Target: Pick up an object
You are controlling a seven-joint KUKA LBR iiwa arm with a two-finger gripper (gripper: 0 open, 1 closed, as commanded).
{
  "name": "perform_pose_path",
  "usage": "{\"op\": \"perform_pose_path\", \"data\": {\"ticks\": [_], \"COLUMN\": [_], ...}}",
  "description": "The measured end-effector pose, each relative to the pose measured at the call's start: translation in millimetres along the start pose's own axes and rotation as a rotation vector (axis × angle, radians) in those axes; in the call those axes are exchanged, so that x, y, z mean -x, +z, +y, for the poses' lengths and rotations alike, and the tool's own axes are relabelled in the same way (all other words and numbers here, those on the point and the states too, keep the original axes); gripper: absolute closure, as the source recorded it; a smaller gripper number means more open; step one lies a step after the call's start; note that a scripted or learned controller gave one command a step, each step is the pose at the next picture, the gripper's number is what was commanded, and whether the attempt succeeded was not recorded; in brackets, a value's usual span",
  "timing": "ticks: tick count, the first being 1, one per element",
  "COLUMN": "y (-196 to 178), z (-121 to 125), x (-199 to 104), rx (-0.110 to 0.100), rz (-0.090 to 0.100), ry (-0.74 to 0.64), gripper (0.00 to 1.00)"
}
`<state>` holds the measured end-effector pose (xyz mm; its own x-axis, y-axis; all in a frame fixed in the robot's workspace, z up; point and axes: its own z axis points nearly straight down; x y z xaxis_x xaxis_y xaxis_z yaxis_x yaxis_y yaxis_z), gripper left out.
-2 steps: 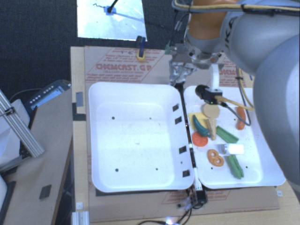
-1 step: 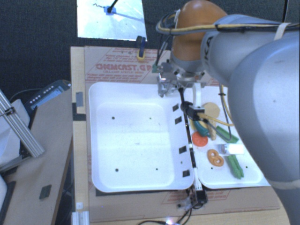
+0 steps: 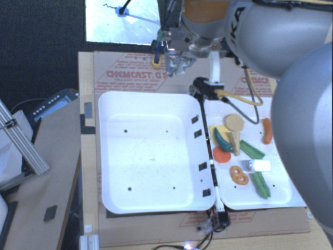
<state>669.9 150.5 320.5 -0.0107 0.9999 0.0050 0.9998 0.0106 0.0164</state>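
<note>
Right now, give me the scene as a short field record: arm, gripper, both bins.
arm: reaches in from the right, above the bins' far end
gripper: raised beyond the left bin's far rim, nothing visible in it
left bin: bare white floor
right bin: toy food, including a pretzel, red tomato slice, green pepper, ice cream cone

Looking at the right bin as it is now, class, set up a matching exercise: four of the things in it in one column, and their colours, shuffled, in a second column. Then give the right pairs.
Things:
1. pretzel
2. ice cream cone
3. round slice
4. long pod near the bin's front edge

Colours:
A. green
B. red
C. orange-brown
D. tan

Pairs: 1-C, 2-D, 3-B, 4-A

All four lie in the right bin.
</note>
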Motion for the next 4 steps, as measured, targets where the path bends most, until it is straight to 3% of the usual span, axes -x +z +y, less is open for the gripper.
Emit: {"op": "perform_pose_path", "data": {"ticks": [1,2,4], "y": [63,152,94], "z": [-9,-6,-2], "x": [44,35,33], "rx": [-0.019,-0.022,-0.012], "rz": [-0.007,-0.006,-0.004], "ry": [0.012,0.007,0.007], "gripper": [1.0,1.0,1.0]}}
